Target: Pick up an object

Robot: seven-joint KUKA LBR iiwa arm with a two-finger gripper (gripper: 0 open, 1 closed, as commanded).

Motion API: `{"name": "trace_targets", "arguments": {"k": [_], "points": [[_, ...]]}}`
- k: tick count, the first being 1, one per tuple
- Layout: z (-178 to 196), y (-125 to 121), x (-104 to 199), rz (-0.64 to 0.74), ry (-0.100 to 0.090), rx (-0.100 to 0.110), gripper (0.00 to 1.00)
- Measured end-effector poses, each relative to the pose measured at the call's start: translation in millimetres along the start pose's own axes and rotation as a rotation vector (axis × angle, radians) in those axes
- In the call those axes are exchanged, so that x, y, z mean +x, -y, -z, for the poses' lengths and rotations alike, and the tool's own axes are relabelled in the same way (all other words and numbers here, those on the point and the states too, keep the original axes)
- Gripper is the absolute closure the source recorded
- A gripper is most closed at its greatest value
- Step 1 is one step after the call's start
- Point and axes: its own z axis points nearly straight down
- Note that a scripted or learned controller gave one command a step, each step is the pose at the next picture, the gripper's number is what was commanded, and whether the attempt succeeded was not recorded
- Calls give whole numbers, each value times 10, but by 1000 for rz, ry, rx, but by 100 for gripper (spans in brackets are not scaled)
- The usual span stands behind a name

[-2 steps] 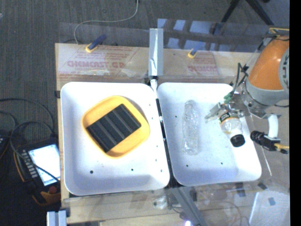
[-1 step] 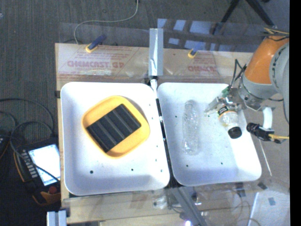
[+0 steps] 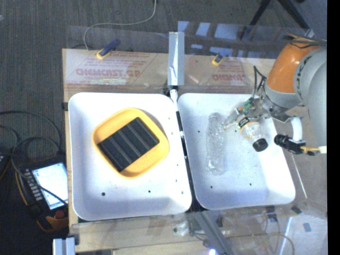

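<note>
While the gripper (image 3: pixel 249 122), grip state unclear, hangs near the right bin's (image 3: pixel 276 187) far edge, the clear bottle (image 3: pixel 215 143) lies far-to-near, centre-left.

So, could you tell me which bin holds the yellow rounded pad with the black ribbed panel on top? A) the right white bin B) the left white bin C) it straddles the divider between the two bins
B: the yellow rounded pad with the black ribbed panel lies wholly inside the left white bin, apart from the divider.
</note>
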Motion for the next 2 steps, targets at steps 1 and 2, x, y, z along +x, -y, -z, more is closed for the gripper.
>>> {"name": "trace_targets", "arguments": {"k": [1, 2], "points": [[92, -7, 9, 2, 2, 0, 100], [941, 50, 455, 62, 0, 9, 100]]}}
